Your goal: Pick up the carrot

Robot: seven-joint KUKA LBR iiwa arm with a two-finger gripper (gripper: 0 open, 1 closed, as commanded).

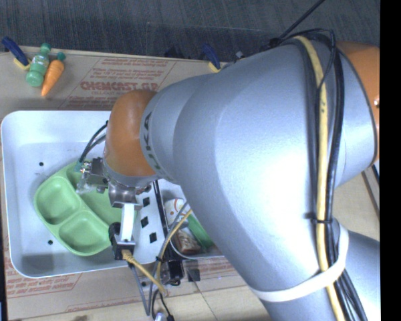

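Grey and bulky, the arm (254,166) sits closest to the lens and covers most of the right and middle of the view, with black and yellow cables running down its side. Its orange band (128,138) sits over the left white bin (17,179), and below the band the wrist points down and to the left.

The tool (90,174) is low over the upper right edge of a green divided tray (63,209), which lies inside that bin toward its left and front. Whether the tool is spread or pressed together cannot be told, as the wrist and its fittings hide most of it. Nothing can be seen held in it.

The carrot (51,77) is outside the bins, on the cardboard sheet (120,82) that covers the worktop, near the far left corner. It lies at a slant, with its green top toward the upper right and its orange tip toward the lower left. A green toy bottle (36,68) lies just beside it on its left, and a blue clamp (13,49) grips the cardboard edge near them. The carrot is well apart from the tool, beyond the far rim of the bin.

Under the arm, near the front of the bins, a small green thing (199,233) shows in part, too hidden to name.
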